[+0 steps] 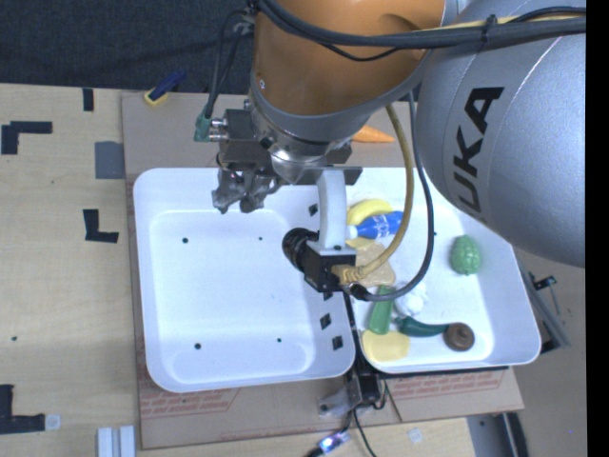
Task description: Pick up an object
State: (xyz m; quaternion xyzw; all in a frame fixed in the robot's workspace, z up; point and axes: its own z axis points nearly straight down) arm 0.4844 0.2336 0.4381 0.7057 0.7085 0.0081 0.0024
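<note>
Brown tabletop point(57, 255) carries two white bins; your gripper point(243, 190) hangs over the view-left bin point(228, 303), and you cannot tell whether it is wide or narrow; all candidates lie beyond it in the view-right bin point(497, 305): one yellow-and-blue piece point(373, 220) closest, one green ball point(465, 255), one dark green tool point(423, 329) lying crosswise.

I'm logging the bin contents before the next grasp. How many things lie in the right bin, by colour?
Yellow: 2, curved piece, pale piece
Green: 2, round lump, stubby piece
Dark teal: 1, teal piece
Blue: 1, blue piece
Brown: 1, brown disc
Tan: 1, tan piece
White: 1, white bit
Total: 9
</note>
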